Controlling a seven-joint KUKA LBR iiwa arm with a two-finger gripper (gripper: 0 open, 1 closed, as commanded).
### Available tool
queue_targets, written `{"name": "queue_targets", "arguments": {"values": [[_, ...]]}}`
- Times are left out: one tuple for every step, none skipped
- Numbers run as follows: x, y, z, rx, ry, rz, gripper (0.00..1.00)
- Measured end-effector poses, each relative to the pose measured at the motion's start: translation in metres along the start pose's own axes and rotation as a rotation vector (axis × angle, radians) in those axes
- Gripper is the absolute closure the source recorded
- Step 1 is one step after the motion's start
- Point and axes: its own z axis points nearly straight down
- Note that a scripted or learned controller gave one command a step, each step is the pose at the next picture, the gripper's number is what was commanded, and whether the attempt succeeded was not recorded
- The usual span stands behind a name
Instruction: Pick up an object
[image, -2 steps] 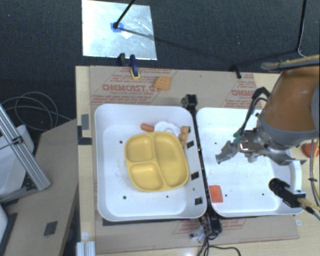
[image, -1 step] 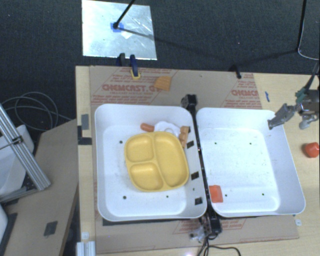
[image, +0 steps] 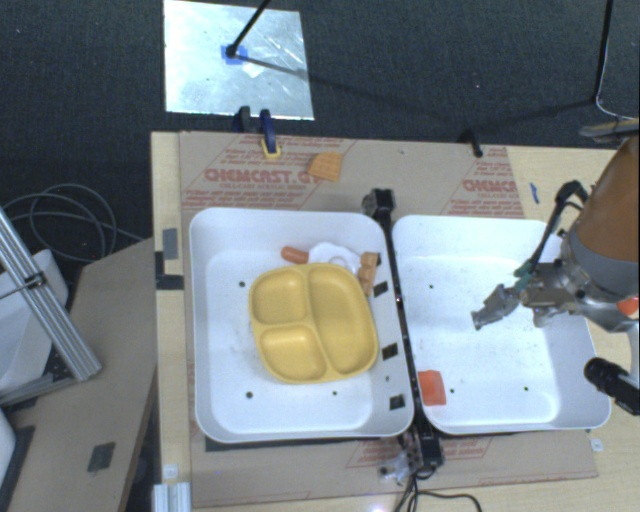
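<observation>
Gripper (image: 487, 312) poised over the right bin (image: 560, 405), its finger state indiscernible and nothing seen between them; nearest candidate, an orange block (image: 431, 387), lies near the bin's lower-left corner, apart from the yellow divided tray (image: 311, 323) in the left bin (image: 215, 400).

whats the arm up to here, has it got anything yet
Not yet, as far as the view shows. The gripper hangs over the bare middle of the right bin, with nothing between its fingers. The nearest thing there is a small orange block by the bin's lower left corner. The yellow divided tray sits in the left bin.
</observation>
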Motion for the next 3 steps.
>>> {"name": "queue_targets", "arguments": {"values": [[0.079, 0.004, 0.0, -0.011, -0.001, -0.009, 0.0], [-0.04, 0.001, -0.165, -0.032, -0.013, 0.012, 0.0], [-0.107, 0.0, -0.144, -0.012, -0.007, 0.009, 0.0]]}}
